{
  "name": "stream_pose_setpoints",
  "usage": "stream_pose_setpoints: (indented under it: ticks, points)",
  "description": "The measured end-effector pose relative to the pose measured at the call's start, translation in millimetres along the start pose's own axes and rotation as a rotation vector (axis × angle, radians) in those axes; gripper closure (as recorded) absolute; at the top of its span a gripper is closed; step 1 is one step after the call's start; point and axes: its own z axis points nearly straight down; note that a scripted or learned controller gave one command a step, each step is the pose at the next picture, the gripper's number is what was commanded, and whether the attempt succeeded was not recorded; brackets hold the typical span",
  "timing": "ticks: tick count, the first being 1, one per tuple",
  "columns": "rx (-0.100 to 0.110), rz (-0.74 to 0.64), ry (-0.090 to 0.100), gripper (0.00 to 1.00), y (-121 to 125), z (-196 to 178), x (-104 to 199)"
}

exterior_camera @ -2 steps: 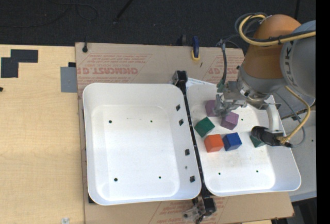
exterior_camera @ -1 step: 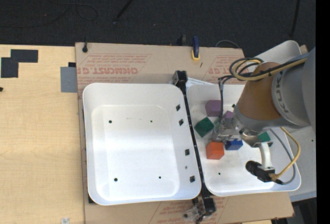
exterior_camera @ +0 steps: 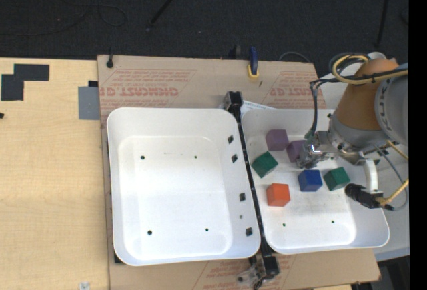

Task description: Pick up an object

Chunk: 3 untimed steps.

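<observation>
White plastic for both bins, lying side by side on brown cardboard (exterior_camera: 200,72). Printed on the cardboard in red, upside down from this camera: writing (exterior_camera: 148,90) that seems to read "CHEMCAST", though too faint to be sure. Same red print repeated behind the right bin (exterior_camera: 360,237), cut off there, and again at the near edge of the cardboard, too small to read. Clamped on the far edge of the cardboard: a blue clamp (exterior_camera: 253,63).

Gathered in the far part of the right bin: six small blocks. Furthest back, a purple block (exterior_camera: 276,140). Just beside it to the right, a second purple block (exterior_camera: 295,151), partly hidden under the gripper (exterior_camera: 308,155). Near the wall shared with the left bin (exterior_camera: 173,202), a dark green block (exterior_camera: 265,164). Nearer to the camera, an orange block (exterior_camera: 278,195). Right of it, a blue block (exterior_camera: 309,180) and another green block (exterior_camera: 335,178), close together.

Hangs low over the blocks, between the second purple one and the blue one; cannot tell whether open, closed or clamped on anything, and cannot see any block lifted
</observation>
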Motion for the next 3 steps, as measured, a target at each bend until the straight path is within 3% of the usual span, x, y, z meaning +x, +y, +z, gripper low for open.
stream_pose_setpoints:
  ticks: [1, 2, 3]
  points:
    - [0.01, -0.006, 0.005, 1.0, 43.4, -14.8, 26.2]
    - [0.006, -0.004, 0.005, 1.0, 35.3, 1.4, 19.6]
    - [0.013, -0.003, 0.005, 1.0, 42.2, 1.6, 28.4]
